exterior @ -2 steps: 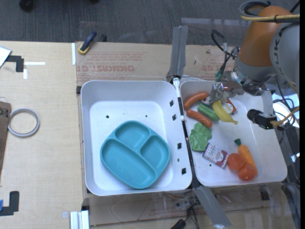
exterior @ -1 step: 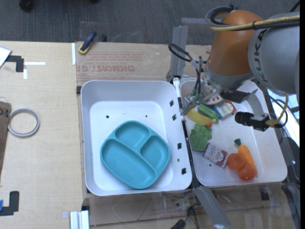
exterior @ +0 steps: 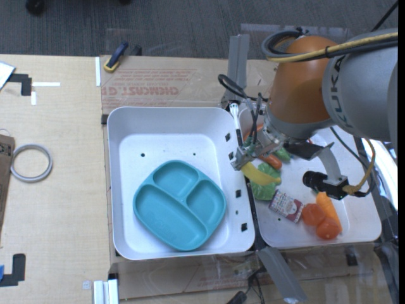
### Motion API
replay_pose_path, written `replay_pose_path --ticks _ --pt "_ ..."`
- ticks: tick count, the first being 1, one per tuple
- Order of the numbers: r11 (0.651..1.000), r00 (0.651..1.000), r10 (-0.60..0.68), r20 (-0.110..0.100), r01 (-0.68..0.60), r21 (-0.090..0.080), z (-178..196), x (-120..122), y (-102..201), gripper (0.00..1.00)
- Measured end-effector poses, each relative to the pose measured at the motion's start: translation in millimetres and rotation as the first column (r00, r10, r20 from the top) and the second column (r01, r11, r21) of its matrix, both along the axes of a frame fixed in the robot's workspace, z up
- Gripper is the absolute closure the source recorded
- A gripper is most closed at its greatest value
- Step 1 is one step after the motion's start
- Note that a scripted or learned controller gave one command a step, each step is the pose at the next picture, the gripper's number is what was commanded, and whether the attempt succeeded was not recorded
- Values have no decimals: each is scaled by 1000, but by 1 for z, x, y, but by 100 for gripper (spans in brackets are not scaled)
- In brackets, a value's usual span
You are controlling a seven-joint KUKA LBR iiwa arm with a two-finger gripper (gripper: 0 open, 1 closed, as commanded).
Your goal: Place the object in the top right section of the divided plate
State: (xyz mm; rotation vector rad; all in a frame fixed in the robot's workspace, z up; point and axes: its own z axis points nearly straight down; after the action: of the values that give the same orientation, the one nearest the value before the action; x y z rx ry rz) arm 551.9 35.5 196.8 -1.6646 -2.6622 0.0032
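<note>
Nearest the lens, a teal divided plate [exterior: 180, 204] flat in the left bin [exterior: 126, 170], all sections bare. Beyond its right wall, in the right bin [exterior: 354, 233]: yellow toy [exterior: 259, 171] under the gripper [exterior: 243, 157], touching green piece [exterior: 264, 190]; grip state hidden, cannot tell. Further right, red-white packet [exterior: 286, 205] and orange toy [exterior: 321, 217].

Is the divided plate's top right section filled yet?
Empty: the teal divided plate shows bare sections; the toys lie in the right bin.
</note>
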Motion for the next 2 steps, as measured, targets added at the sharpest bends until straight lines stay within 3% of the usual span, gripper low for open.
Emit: replay_pose_path --ticks 1,2 --pt "995 995 101 1 -101 0 -5 0 -37 100" --pt "990 990 141 1 -141 0 -6 -74 38 100"
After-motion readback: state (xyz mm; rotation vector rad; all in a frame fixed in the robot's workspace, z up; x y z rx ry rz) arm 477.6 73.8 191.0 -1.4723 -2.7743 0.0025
